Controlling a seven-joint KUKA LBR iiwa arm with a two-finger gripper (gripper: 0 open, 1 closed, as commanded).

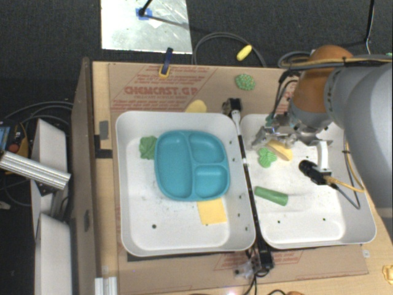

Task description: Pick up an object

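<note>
yellow wedge (279,150) lies in the right bin (307,229), at the hand (277,134) hovering low over it; whether that hand is clenched or released, i cannot tell. nothing looks lifted yet. beside it sit a green floret (266,158) and green stick (271,195). the left bin (132,183) holds a blue divided plate (191,165), yellow square (212,212) and green leaf (147,146).
</note>
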